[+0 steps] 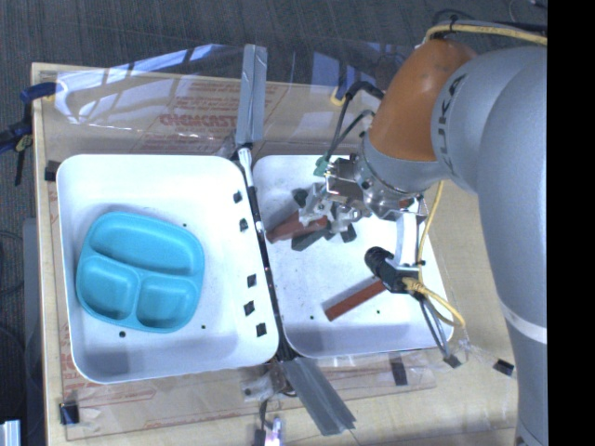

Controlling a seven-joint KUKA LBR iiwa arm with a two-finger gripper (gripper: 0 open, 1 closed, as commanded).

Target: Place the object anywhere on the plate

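A blue three-compartment plate [139, 270] lies in the left white bin [84, 179]. In the right bin [297, 333] my gripper [310, 221] points left, close to the divider between the bins. A brown bar [284, 229] sits between its dark fingers [311, 241] and sticks out to the left past their tips; the fingers look closed on it. A second brown bar [353, 300] lies flat on the right bin's floor, below the gripper. The plate is a bin's width to the gripper's left.
The raised divider [256, 249] with black clips separates the two bins. A black part with yellow cable [386, 269] hangs from the wrist over the right bin. A clear plastic sheet [177, 91] lies behind the bins. The grey arm covers the bench's right side.
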